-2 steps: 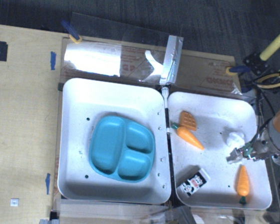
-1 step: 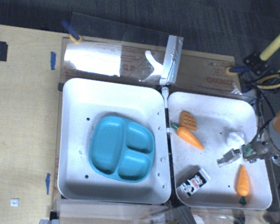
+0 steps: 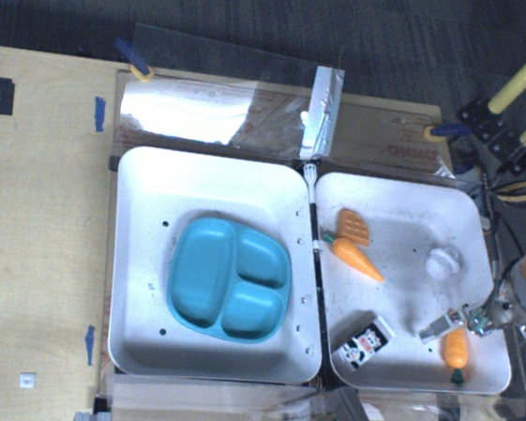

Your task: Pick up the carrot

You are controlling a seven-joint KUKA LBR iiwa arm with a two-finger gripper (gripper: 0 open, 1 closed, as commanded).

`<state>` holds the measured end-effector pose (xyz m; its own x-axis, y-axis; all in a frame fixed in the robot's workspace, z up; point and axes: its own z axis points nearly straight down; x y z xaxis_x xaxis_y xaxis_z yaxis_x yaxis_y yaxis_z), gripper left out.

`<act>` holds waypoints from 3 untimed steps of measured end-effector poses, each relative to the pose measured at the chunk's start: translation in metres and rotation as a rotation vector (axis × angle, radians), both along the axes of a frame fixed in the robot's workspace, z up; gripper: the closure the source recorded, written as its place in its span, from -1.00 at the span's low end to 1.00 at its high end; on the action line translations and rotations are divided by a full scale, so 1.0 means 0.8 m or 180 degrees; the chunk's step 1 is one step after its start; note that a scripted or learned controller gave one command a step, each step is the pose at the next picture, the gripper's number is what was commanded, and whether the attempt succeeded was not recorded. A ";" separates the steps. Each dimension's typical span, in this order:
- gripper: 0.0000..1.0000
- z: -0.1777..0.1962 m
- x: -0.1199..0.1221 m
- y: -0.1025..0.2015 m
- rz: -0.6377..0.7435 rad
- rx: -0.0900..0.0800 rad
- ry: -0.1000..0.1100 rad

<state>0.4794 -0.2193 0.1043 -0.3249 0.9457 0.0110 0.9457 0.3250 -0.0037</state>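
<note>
Carrot [image 3: 357,259] lies slanted near right bin [image 3: 406,198] left wall, beside waffle [image 3: 355,227]. Jaws' state: cannot tell. You should align jaws across carrot's width, clear of waffle.

Glossy blue plastic tray [image 3: 230,278], matt white bins [image 3: 137,238]

Two bins are sitting side by side on the bench; the left bin [image 3: 137,238] is holding a divided plate [image 3: 230,278] in its middle; in the right bin [image 3: 415,205], the carrot [image 3: 357,258] is lying near the left wall, touching a waffle piece [image 3: 355,227] just behind it; a small carton [image 3: 363,343] is resting toward the front; the gripper [image 3: 458,321] is hanging at the right side, with a small round fruit [image 3: 456,349] just before it.
</note>
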 end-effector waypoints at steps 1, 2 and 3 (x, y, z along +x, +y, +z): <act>1.00 0.013 0.003 -0.002 -0.0012 -0.0016 -0.0022; -1.00 0.013 0.003 0.000 -0.0006 -0.0004 -0.0013; -1.00 -0.019 0.014 0.006 0.0055 0.0013 -0.0040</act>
